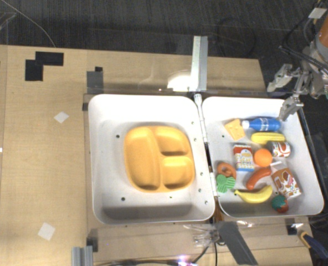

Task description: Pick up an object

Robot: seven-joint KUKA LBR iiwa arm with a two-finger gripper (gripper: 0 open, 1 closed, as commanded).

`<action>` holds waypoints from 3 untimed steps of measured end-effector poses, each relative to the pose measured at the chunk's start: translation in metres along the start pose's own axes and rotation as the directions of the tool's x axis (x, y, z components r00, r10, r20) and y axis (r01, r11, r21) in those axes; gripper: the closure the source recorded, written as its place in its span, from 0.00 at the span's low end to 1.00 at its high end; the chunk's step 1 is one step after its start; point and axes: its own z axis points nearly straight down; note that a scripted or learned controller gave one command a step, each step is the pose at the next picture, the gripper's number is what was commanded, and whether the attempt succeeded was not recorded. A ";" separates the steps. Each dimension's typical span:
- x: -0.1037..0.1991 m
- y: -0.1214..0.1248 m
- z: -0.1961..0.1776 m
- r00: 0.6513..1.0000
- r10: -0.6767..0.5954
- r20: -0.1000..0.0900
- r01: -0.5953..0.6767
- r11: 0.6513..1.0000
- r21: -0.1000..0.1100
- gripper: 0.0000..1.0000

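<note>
The right bin [313, 165] holds several toy foods. Among them are a blue bottle [262, 123], a yellow cheese wedge [235, 129], an orange [262, 157], a small carton [242, 158], a red sausage [257, 177] and a banana [254, 195]. My gripper [284, 95] hangs over the bin's far right corner, above and just behind the blue bottle. Its fingers are open with nothing between them.
A yellow divided tray [157, 157] lies in the left bin [103, 148]. A metal post [199, 62] rises behind the wall shared by the two bins. Cables and the arm's wrist crowd the upper right. Wooden bench surface stretches to the left.
</note>
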 end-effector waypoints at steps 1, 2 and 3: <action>0.001 -0.010 0.149 0.980 0.198 -0.010 -0.198 0.980 -0.001 0.00; -0.006 -0.039 0.173 0.811 0.584 0.000 -0.584 0.811 0.001 0.00; 0.026 0.037 0.187 0.610 0.792 -0.002 -0.792 0.610 -0.001 0.00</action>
